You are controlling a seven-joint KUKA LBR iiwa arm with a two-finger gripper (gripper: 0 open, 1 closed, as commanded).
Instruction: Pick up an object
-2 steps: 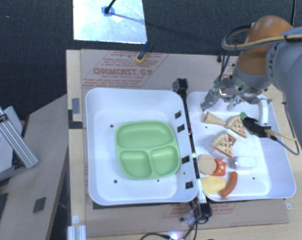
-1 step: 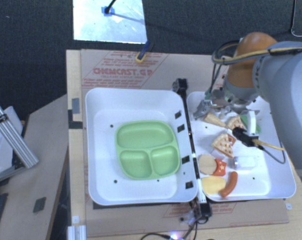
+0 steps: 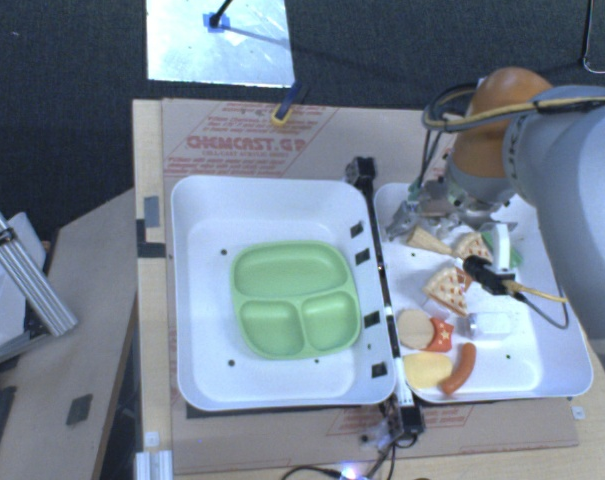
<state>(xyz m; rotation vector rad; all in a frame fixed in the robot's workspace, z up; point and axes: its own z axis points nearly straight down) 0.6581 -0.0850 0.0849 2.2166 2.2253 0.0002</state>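
My gripper (image 3: 410, 215) hangs low over the far left corner of the right bin (image 3: 557, 368), under the grey arm's orange band (image 3: 504, 98). Just beside it lies a pale cheese wedge (image 3: 430, 239), close to the gripper's tip; whether they touch I cannot tell. Further toward the front lie a pizza slice (image 3: 448, 290), a round tan cookie (image 3: 415, 327), a small red piece (image 3: 440, 336), a sausage (image 3: 460, 366) and a yellow piece (image 3: 426, 371). A crusty slice (image 3: 473, 246) sits partly under the wrist.
The left bin (image 3: 197, 368) holds a green divided plate (image 3: 292, 299). A black divider with clips (image 3: 374, 268) runs between the bins. A white block (image 3: 492, 323) and a green-white item (image 3: 505, 247) lie at the right bin's right side. A cable (image 3: 542, 296) trails over them.
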